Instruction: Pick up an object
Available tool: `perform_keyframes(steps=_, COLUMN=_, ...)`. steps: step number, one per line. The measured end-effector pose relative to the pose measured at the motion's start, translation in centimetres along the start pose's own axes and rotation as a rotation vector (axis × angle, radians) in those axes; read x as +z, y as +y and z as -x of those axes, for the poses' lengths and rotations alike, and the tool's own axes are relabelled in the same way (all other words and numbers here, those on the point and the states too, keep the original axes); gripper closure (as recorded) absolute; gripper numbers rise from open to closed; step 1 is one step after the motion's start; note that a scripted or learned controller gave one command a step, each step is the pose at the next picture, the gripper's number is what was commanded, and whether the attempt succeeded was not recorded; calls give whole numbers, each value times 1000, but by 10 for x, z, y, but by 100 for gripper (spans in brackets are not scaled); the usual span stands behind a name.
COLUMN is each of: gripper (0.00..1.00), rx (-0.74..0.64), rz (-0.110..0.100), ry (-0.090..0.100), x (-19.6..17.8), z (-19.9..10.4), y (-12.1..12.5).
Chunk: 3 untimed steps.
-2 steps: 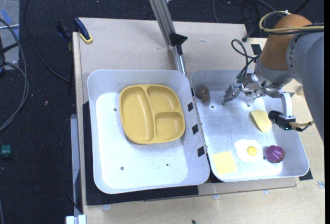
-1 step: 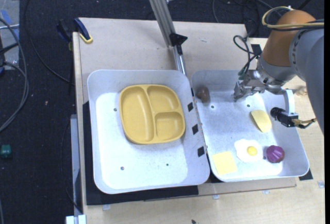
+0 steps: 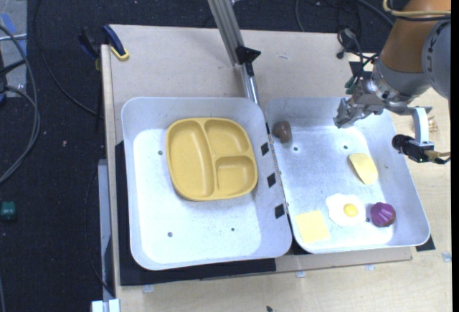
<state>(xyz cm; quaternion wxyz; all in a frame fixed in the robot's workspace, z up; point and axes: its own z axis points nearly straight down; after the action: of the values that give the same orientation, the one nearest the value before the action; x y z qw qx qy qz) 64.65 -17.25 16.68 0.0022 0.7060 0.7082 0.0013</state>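
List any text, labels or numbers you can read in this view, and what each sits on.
None can be read.
Black tags along the divider between the bins: no legible marks.
Divided yellow plate, fried egg, yellow square, purple piece: no print.
Gripper and arm: no lettering.

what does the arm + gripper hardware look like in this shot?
Grey rounded arm with a broad orange band above the wrist. A thin yellowish cable loops over the orange part. The gripper is small, dark grey metal, tapering downward. Its fingers are too small to tell apart.
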Motion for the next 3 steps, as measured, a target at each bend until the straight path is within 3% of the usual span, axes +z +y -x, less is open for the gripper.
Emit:
perform_keyframes(steps=1, gripper=100, rx=-1, rz=3, ry=-1, x=-55, z=2, y=12)
perform_keyframes(steps=2, gripper=100, rx=2, rz=0, ry=0, x=-101, z=5, y=6)
perform_keyframes(steps=3, gripper=100, rx=-2, rz=-7, ry=2, x=-88, z=-40, y=-5)
